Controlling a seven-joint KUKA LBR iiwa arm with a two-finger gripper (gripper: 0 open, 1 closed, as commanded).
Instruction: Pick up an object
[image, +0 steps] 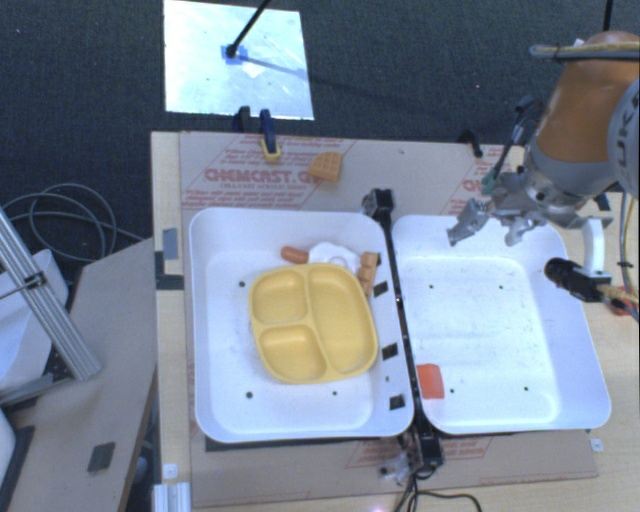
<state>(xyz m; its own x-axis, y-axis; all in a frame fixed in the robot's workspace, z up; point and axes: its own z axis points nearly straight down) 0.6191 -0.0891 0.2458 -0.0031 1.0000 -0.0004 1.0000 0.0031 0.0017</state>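
Orange block (429, 380) in right bin (560, 400); gripper (490, 228) above bin's far edge, jaws apart, nothing held.

Orange block (429, 380), right bin's near-left corner (425, 415)

light: bright, even, overhead | glare: white bins (300, 420) washed out | shadows: soft | focus: slightly soft, grainy

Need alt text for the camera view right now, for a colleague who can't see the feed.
The pincer hovers over the far edge of the right bin, holding nothing; an orange block lies near that bin's near left corner. The left bin holds a yellow divided tray, with a small sausage behind it.
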